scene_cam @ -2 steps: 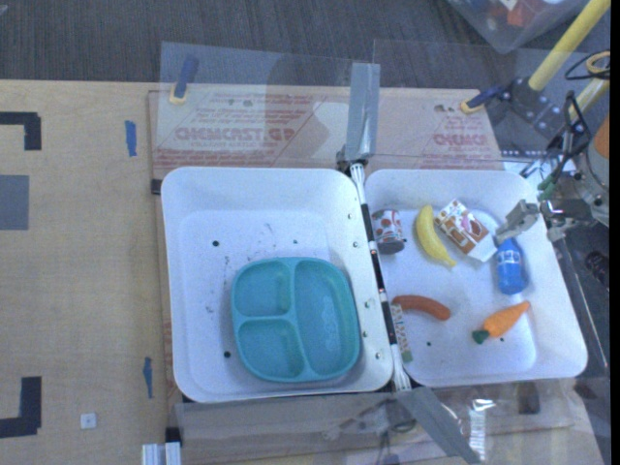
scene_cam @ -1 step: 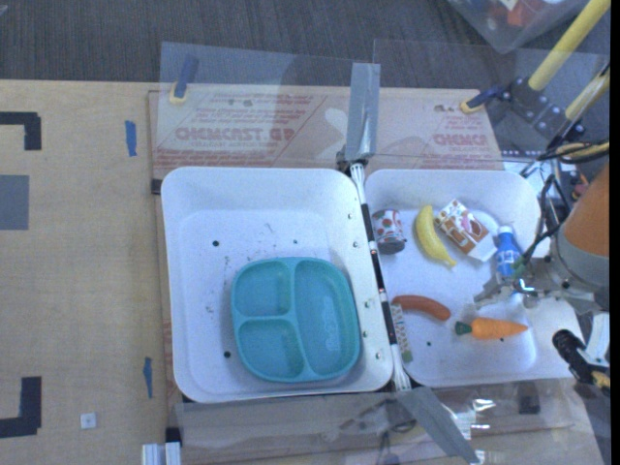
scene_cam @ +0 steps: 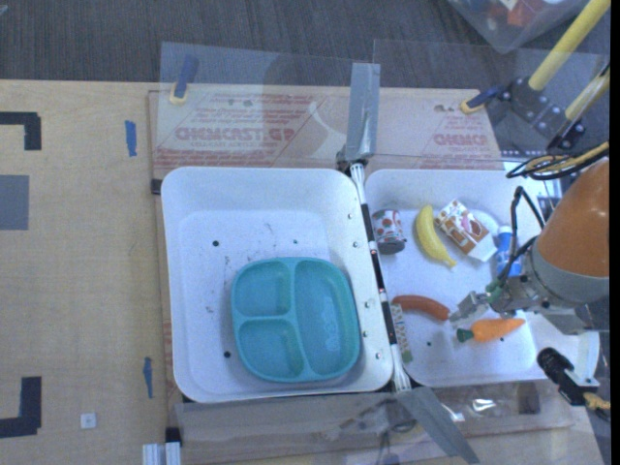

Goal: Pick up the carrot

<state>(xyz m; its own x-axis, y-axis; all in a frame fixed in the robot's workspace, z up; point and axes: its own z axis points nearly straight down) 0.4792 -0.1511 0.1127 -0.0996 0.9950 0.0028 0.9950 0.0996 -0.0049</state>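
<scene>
Though pincer (scene_cam: 481, 304) hovers just beside carrot (scene_cam: 496, 328) in right bin (scene_cam: 426, 371), finger spread cannot tell; carrot looks light, rigid, smooth toy, likely to roll; best gripped across thick orange middle

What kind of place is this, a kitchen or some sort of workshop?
Most likely a robotics lab, not a kitchen. A robot arm reaches over two white bins on a taped bench, and the carrot and banana look like toys.
</scene>
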